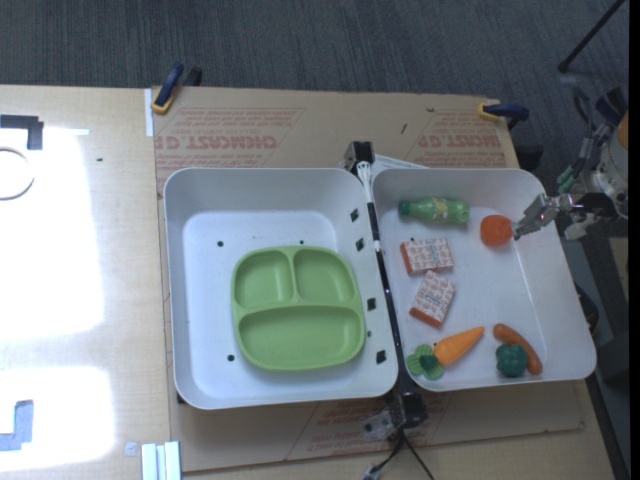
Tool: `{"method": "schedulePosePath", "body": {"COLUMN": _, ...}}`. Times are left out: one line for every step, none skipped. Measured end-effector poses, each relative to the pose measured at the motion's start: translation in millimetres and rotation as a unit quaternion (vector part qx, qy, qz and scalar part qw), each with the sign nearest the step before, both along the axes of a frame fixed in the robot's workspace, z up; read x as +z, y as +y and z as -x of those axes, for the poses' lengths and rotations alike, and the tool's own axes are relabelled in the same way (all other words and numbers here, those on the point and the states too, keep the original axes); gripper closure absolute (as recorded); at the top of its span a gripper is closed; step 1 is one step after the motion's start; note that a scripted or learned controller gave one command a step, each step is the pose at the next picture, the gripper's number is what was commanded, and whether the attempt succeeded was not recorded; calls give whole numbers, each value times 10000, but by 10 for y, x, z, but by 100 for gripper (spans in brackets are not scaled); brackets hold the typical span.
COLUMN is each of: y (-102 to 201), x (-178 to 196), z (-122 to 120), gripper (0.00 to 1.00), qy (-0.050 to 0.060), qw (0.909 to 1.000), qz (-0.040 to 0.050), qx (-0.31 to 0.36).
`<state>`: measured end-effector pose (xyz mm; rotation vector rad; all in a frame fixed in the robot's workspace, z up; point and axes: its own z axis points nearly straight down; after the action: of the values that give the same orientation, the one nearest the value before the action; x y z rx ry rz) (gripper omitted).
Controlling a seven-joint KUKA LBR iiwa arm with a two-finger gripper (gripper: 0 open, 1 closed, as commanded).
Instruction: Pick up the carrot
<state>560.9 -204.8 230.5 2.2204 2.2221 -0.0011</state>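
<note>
The carrot (455, 348) lies in the right bin (570, 288), near its front edge, tilted, its green leafy end (424, 361) toward the front-left corner. A second, smaller carrot (518, 348) with green top lies just beside the front-right corner. Two wafer-like blocks (428, 256) sit mid-bin, a green bottle (434, 209) near the back edge, and an orange ball (495, 230) right of it. The gripper (530, 220) hovers at the bin's right rim, just beside the ball; whether its fingers are apart cannot be told. The left bin (190, 298) carries a green divided plate (297, 307).
</note>
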Motion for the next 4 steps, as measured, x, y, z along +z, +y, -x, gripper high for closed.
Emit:
{"method": "schedulePosePath", "body": {"y": 821, "x": -1033, "z": 590, "gripper": 0, "qy": 2, "qw": 9970, "qz": -4, "qx": 774}}
{"method": "schedulePosePath", "body": {"y": 939, "x": -1381, "z": 828, "gripper": 0, "qy": -3, "qw": 9833, "qz": -4, "qx": 1822}}
{"method": "schedulePosePath", "body": {"y": 936, "x": -1284, "z": 816, "gripper": 100, "qy": -17, "qw": 9835, "qz": 0, "qx": 1807}}
{"method": "schedulePosePath", "body": {"y": 1274, "x": -382, "z": 821, "gripper": 100, "qy": -12, "qw": 9990, "qz": 2, "qx": 445}}
